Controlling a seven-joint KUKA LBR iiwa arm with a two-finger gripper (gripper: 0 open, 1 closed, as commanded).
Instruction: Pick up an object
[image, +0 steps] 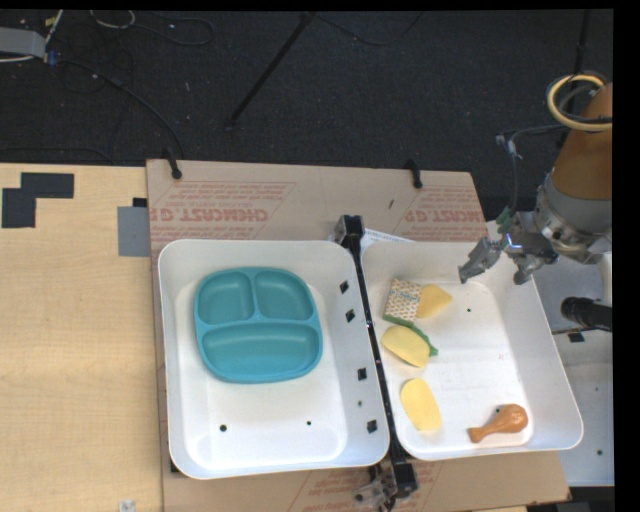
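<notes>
Left bin (190, 300) holds teal tray (257, 325); right bin (545, 345) holds 5 foods.

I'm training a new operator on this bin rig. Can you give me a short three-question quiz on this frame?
1. True or false: the teal plate lies in the left bin.
2. Which toy lies nearest the right bin's front right corner? A) drumstick B) waffle C) yellow wedge
3. Fill in: the gripper is over the right bin's ____ edge, holding nothing.

Key: 1 true; 2 A; 3 far
</notes>
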